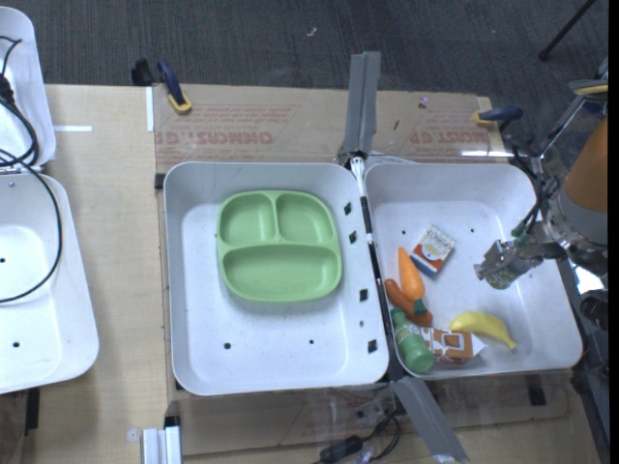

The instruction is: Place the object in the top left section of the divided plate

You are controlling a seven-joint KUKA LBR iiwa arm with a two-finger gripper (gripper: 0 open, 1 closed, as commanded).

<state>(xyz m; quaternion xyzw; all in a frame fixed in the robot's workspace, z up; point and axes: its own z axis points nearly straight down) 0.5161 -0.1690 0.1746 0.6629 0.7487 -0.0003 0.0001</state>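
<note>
A green divided plate (280, 247) lies in the left bin (193, 288), with two small sections at the back and one wide section in front. In the right bin (464, 211) lie a small white and blue carton (432, 250), an orange carrot (410, 276), a green bottle (413, 345), an orange and white box (453, 345) and a yellow banana (486, 328). My gripper (496, 267) hangs over the right side of the right bin, above and behind the banana, right of the carton. Nothing shows between its fingers.
A grey divider bar (363, 104) runs between the two bins. Clamps (172, 85) sit on the cardboard at the back. A white appliance with a black cable (29, 249) stands at the far left.
</note>
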